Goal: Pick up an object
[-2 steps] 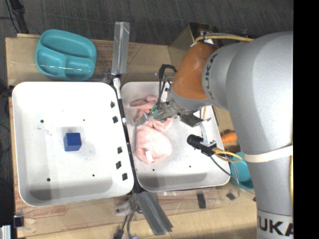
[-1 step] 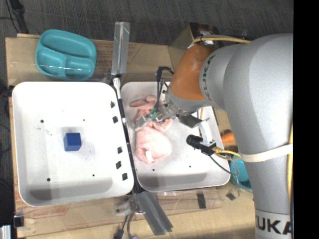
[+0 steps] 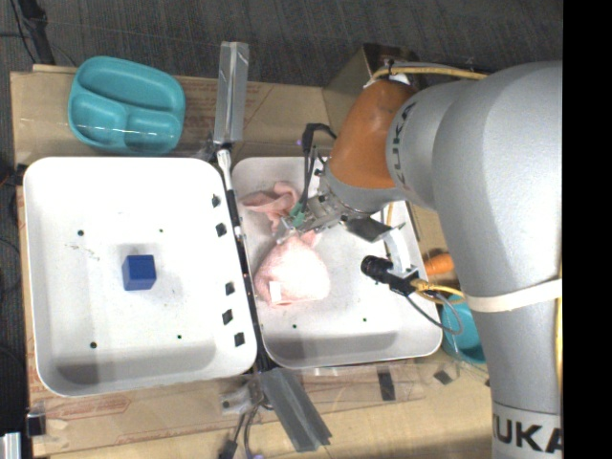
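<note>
Inside right bin [image 3: 402, 338]: pale pink crumpled cloth [image 3: 292, 273], hand [image 3: 304, 216] above; grip state unclear

A cube [image 3: 140, 272] lies in the left bin [image 3: 57, 218]; a soft bundle [image 3: 292, 273] lies in the right bin [image 3: 382, 338].
</note>
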`<state>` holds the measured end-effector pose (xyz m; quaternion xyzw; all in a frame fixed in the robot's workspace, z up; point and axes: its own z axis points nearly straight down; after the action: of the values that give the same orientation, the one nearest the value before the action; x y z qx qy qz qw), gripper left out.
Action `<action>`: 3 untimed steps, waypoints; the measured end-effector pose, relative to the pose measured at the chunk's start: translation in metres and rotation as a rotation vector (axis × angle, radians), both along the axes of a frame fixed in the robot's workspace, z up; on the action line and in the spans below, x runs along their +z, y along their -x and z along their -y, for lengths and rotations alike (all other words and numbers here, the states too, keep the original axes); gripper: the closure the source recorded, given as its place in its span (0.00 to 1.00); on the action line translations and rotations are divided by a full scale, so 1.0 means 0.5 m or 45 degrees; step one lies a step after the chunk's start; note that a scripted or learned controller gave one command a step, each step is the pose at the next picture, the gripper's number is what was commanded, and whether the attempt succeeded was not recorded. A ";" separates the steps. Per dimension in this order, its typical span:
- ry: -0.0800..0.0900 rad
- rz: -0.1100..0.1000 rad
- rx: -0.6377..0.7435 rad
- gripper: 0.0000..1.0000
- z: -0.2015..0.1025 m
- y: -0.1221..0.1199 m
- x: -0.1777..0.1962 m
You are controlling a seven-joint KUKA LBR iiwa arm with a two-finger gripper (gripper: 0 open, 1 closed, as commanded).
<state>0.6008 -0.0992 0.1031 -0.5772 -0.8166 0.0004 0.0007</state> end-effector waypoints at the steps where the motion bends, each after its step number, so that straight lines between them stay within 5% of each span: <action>1: 0.000 0.000 0.000 0.00 0.000 0.000 0.000; 2: 0.002 0.001 0.005 1.00 0.000 0.000 0.019; 3: 0.002 0.002 0.006 0.00 -0.001 -0.001 0.019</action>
<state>0.6011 -0.0990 0.1128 -0.5754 -0.8179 0.0006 -0.0003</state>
